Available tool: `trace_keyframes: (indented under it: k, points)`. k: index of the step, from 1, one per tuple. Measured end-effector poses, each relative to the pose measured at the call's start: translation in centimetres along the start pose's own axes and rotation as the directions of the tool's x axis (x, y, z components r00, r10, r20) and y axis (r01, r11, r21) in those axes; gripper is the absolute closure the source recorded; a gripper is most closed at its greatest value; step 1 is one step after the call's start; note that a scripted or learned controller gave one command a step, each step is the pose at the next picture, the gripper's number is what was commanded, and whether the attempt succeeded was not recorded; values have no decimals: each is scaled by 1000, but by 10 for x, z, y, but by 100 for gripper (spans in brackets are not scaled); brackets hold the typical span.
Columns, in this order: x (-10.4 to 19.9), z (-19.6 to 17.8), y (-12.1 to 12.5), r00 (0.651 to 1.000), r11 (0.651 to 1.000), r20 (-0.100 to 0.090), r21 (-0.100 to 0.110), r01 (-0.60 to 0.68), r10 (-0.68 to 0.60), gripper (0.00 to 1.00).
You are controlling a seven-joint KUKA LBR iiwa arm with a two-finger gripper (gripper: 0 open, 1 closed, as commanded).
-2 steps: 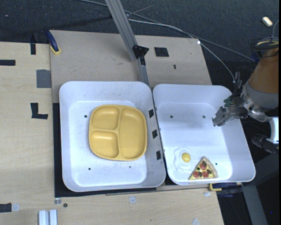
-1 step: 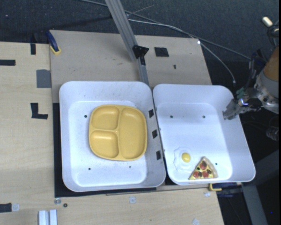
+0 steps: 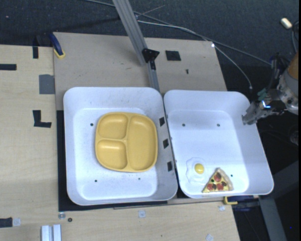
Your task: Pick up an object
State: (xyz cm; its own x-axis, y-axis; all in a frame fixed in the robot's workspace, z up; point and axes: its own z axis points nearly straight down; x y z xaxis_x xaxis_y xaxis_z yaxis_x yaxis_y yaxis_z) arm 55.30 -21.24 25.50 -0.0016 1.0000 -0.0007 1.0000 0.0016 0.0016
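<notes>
A toy fried egg (image 3: 196, 169) and a toy pizza slice (image 3: 218, 181) lie side by side near the front edge of the right bin (image 3: 210, 109). A yellow divided plate (image 3: 126, 141) rests in the middle of the left bin (image 3: 80, 134). My gripper (image 3: 252, 115) hangs at the right bin's right rim, well behind and to the right of the egg and the pizza slice, with nothing seen between it and them.
A slanted metal post (image 3: 133, 26) rises from the bench behind the gap between the bins. Cables (image 3: 231, 59) run across the dark floor at the back right. Black tape marks (image 3: 40, 118) dot the wooden bench on the left.
</notes>
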Motion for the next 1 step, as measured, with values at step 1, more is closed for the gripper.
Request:
trace_keyframes:
  k: [1]
  points:
    - [57, -4, 13, 1000, 1000, -2, 1, 5, -5, 100]
